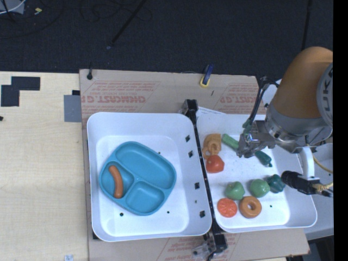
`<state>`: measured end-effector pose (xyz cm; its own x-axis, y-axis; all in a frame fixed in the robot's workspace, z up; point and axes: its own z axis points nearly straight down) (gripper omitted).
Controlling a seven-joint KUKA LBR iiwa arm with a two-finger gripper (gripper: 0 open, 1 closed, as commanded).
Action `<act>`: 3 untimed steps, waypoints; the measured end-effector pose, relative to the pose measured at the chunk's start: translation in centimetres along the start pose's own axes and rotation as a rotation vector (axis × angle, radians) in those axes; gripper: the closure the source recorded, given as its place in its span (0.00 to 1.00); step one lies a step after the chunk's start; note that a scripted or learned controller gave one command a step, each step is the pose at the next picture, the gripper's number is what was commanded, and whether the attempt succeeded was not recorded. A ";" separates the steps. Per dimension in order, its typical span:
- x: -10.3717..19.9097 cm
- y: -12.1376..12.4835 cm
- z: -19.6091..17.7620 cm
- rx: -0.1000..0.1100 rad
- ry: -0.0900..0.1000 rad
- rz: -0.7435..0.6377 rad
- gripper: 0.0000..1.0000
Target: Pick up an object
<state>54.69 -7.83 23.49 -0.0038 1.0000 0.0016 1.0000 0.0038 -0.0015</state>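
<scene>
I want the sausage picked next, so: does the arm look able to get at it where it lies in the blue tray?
Probably yes. The sausage lies alone in the left compartment of the blue tray, open from above with nothing over it. The gripper hangs over the right bin, so it must cross the divider between the bins.

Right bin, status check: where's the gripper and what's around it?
Gripper low over right bin, nothing seen held. Green stick and red piece nearest. Donut and green pieces nearer the front.

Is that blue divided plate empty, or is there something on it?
Not empty. The blue divided plate in the left bin has one orange sausage-shaped toy lying in its left compartment; its other two compartments show bare blue.
</scene>
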 end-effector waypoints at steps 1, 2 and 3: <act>5.3 2.7 0.5 0.000 0.000 -0.001 1.00; 11.3 3.4 0.6 0.001 0.000 -0.001 1.00; 16.1 5.3 1.8 0.001 -0.001 0.001 1.00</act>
<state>59.97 8.30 21.66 -0.0033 1.0000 0.0005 1.0000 0.0033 -0.0020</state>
